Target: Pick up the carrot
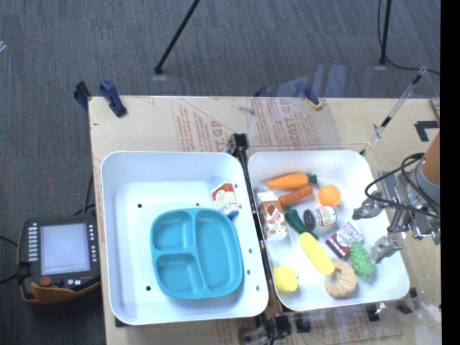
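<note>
The carrot (286, 180), orange with a green top pointing right, lies at the back of the right bin (359, 162). A darker orange-red stick (296, 196) lies just in front of it. My gripper (376, 230) hovers over the right bin's right edge, well to the right of the carrot and nearer the front. Its two fingers (366, 208) are spread open and nothing is between them.
Around the carrot the right bin holds an orange (329, 195), a small can (320, 218), a carton (272, 220), a yellow corn cob (316, 254), a lemon (285, 279), a donut (341, 281) and a green bumpy toy (361, 259). The left bin (122, 192) bears a blue divided plate (195, 252) and a carton (226, 198).
</note>
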Controlling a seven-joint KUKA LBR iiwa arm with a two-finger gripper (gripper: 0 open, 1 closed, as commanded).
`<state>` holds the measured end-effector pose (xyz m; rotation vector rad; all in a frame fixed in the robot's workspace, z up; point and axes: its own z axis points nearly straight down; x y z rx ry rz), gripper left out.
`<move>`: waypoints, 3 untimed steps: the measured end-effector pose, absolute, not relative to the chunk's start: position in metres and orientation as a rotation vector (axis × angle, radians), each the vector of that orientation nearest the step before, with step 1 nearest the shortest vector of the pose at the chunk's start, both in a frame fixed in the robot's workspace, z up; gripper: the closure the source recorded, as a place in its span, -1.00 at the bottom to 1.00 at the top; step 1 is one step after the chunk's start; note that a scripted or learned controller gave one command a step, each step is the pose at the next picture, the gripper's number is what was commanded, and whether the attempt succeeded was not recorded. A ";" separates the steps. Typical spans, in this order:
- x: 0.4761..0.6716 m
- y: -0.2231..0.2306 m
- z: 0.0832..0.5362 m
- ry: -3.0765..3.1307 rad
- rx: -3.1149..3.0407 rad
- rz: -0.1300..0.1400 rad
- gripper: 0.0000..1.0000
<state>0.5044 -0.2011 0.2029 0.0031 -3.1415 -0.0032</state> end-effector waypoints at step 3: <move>0.635 -0.208 0.087 -3.003 -0.926 -0.001 -1.00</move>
